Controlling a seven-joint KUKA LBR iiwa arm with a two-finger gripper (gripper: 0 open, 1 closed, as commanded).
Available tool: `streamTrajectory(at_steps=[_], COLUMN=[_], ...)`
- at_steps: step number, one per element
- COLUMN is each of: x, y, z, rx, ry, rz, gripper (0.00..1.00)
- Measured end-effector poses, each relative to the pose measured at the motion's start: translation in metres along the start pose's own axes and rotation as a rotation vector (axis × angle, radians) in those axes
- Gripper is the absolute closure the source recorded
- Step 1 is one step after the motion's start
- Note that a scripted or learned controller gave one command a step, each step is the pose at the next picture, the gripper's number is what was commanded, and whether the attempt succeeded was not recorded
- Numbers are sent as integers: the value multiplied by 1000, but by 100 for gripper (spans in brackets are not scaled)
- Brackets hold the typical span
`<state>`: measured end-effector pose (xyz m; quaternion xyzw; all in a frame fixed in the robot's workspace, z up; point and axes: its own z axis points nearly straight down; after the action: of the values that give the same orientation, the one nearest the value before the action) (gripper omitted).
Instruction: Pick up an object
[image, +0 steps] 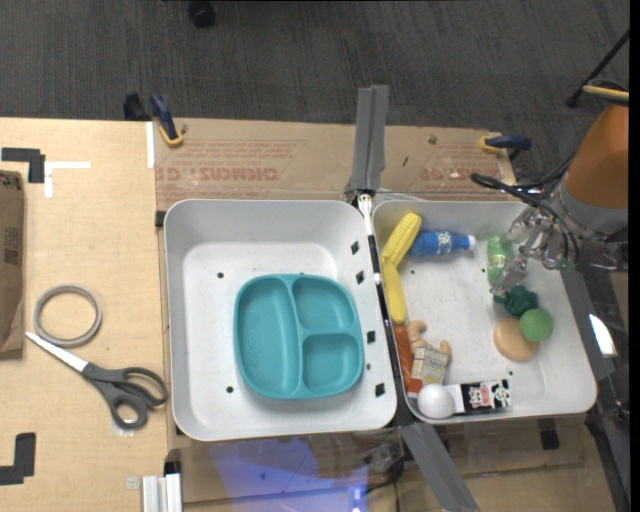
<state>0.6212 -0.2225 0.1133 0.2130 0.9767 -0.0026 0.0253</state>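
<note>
- Camera view: hand (519, 262) low in right bin (575, 400), beside green bottle (497, 258); finger opening cannot be told.
- Advice: centre over one item, clear of dark green toy (519, 301), before closing.
</note>
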Motion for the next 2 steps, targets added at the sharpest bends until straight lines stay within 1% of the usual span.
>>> streamTrajectory(at_steps=[1,2], x=[28,27], y=[-16,-19], z=[-1,1], rx=[1,6], ry=[-1,6], rz=[95,243], gripper=[0,0])
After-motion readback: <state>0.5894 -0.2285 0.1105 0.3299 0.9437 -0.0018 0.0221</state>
